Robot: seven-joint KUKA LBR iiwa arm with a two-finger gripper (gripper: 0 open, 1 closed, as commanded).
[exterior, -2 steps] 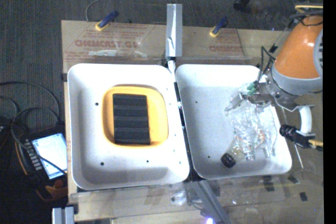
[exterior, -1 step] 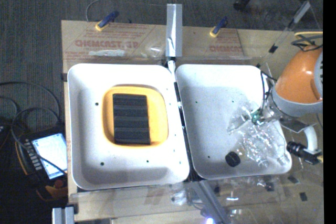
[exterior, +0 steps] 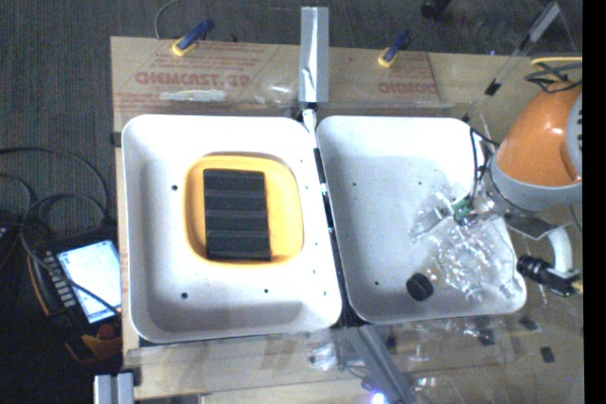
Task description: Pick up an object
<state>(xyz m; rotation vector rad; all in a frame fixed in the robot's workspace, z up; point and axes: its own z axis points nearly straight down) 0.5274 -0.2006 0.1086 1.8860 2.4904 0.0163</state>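
A: Camera view. Locate the objects.
B: Left bin (exterior: 142,203): a yellow tray with black ribbed insert (exterior: 237,213), at centre. Right bin (exterior: 379,166): a crumpled clear plastic bottle (exterior: 464,251) at 4 o'clock, its black cap (exterior: 418,287) at 6 o'clock.
A: Claw status?
B: The arm (exterior: 540,156) stands at the right bin's 3 o'clock edge, over the bottle. Whether the claw is apart or together cannot be told

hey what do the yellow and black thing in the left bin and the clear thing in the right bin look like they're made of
The yellow and black block looks like matte foam or sponge: soft rounded yellow edges, a dull ribbed black top. The clear crumpled thing looks like thin glossy plastic: see-through, creased, with bright glints. Neither is certain from this view.
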